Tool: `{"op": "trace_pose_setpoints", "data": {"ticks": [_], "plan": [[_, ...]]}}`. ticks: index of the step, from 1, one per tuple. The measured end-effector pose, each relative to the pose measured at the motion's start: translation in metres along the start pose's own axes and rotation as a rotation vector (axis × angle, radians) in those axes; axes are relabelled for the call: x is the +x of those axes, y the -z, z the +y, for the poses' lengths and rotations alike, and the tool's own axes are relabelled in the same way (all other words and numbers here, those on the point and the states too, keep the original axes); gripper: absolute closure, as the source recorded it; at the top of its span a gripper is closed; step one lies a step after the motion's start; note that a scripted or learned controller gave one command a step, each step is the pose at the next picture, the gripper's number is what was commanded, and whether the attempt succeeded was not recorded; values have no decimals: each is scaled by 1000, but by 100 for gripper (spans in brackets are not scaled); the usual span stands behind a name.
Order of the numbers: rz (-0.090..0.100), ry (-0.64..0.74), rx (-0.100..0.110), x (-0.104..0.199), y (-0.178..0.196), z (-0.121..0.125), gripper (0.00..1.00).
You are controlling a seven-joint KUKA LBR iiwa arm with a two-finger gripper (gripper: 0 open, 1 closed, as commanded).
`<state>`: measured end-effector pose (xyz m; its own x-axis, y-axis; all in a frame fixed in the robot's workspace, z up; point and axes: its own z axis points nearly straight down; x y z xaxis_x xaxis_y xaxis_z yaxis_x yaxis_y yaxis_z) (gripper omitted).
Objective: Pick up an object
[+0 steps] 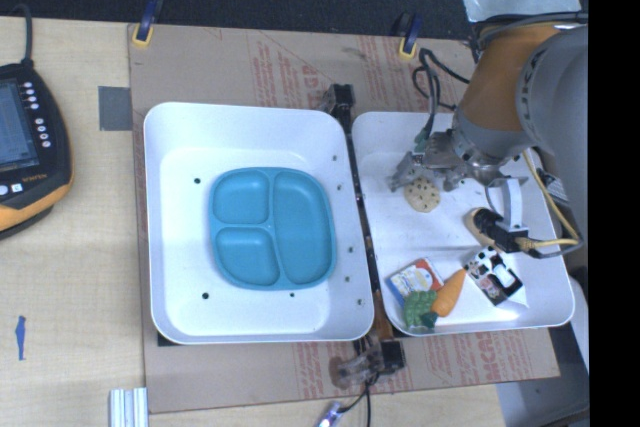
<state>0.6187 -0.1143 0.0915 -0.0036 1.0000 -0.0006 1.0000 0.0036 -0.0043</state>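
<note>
My gripper (418,172) hangs low over the back left part of the right bin (392,137), reaching in from the right. A round tan cookie with dark specks (425,198) lies on the bin floor just in front of it, touching or nearly touching the gripper. At the bin's front lie an orange carrot (451,292), a green leafy piece (421,310) and a small blue, white and red packet (411,277), close together.
The left bin (170,215) holds a blue divided plate (272,226). A black-and-white patterned piece (497,277) lies at the right bin's front right. A teach pendant (25,145) rests on the bench at far left.
</note>
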Motion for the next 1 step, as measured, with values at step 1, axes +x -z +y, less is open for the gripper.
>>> {"op": "trace_pose_setpoints", "data": {"ticks": [1], "plan": [[0,1,-3,-1,13,1,100]]}}
